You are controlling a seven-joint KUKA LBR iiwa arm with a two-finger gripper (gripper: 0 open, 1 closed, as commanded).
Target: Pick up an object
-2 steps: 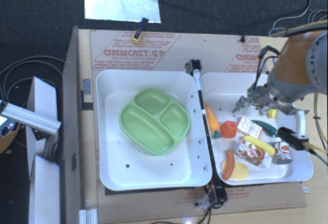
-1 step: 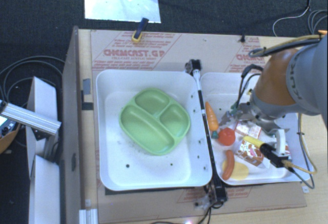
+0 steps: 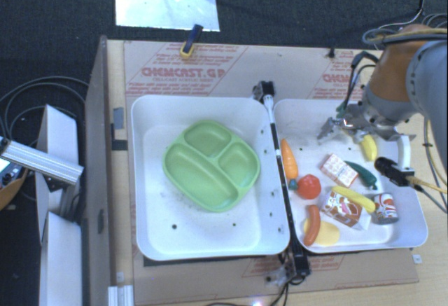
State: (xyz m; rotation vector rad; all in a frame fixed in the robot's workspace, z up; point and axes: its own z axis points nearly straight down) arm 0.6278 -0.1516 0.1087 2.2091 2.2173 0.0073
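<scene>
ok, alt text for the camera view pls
A grey arm's gripper hangs with fingers spread over the right bin, gripping nothing, near a carrot, tomato and other toy foods. The left bin holds a green divided plate.

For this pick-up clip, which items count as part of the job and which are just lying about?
Job: gripper; pickable toys in the right bin: carrot, tomato, banana, small can.
Lying about: green divided plate in the left bin, yellow-handled tool on the cardboard.
</scene>
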